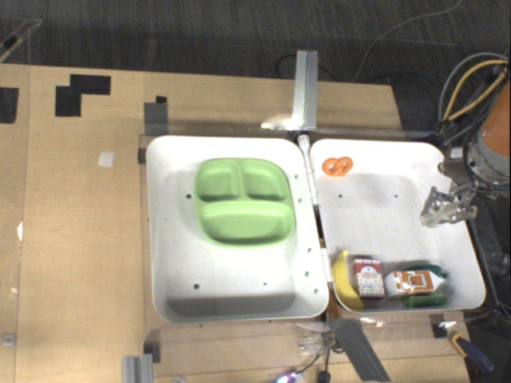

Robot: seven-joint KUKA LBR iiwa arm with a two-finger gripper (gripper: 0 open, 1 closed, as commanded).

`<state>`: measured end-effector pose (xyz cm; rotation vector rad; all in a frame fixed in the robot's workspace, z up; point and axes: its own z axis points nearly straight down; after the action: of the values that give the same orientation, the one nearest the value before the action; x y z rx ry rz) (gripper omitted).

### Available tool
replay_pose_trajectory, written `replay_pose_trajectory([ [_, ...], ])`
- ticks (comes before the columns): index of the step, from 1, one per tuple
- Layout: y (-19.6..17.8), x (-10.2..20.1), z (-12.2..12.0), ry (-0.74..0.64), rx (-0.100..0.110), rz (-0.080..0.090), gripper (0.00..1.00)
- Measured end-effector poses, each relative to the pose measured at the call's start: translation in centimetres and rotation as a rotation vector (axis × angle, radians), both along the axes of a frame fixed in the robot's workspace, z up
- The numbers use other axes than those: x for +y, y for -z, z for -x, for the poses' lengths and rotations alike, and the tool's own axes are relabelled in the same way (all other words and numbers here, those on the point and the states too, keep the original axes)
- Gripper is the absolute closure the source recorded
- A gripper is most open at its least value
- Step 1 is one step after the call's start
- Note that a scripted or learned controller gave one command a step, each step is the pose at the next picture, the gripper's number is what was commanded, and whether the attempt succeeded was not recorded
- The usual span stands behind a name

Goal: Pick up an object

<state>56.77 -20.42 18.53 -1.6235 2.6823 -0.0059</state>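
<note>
Objects for picking sit in the right bin (399,174), all left of the gripper (444,210): a pretzel (337,166) up and well left, then a banana (344,282), a red carton (366,278) and an orange carton (411,281) below-left. Whether the gripper is open cannot be told.

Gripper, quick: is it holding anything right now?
Gripper: over the right bin's right side, nothing seen between it; open or closed cannot be told.

Pale wooden bench (72,238) before dark grey carpet (200,14) with trailing cables (399,30).
</note>
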Motion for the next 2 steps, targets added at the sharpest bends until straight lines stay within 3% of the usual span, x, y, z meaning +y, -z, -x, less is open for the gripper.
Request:
replay_pose_trajectory([
  [1,6.0,0.3,-0.4,0.025,0.0,-0.001,1.0],
  [2,9.2,1.6,4.9,0.406,-0.014,0.0,1.0],
])
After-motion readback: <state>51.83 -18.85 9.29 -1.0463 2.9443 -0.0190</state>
